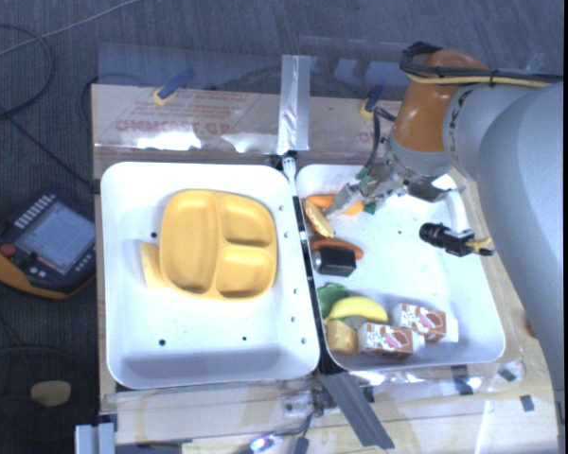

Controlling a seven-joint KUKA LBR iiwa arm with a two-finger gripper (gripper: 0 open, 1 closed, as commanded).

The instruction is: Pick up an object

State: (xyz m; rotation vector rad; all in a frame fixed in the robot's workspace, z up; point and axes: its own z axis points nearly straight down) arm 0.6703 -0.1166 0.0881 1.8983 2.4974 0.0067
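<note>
- Over the far left corner of the right bin [412, 277] hangs the hand [357, 197], tilted down from the arm [426, 126] that reaches in from the right. I judge it is there because most of the bin's clutter crowds that side.
- I cannot tell whether the hand is apart or together, and nothing shows as held.
- An orange piece [321, 200] lies just beside the hand, close to the wall between the bins. It looks the likeliest target, still resting on the bin floor.
- A brown roll [315, 221] and a black thing [334, 257] sit just nearer along the same wall. That leaves little room on that side for a clean grab.
- A green thing [332, 294], a banana [361, 308] and two cartons [407, 329] line the near edge, well apart from the hand.
- Across the wall, the left bin [133, 339] carries a yellow tray [218, 244], out of this reach.
- The middle of the right bin's floor is bare, so an approach from there seems safest.
</note>
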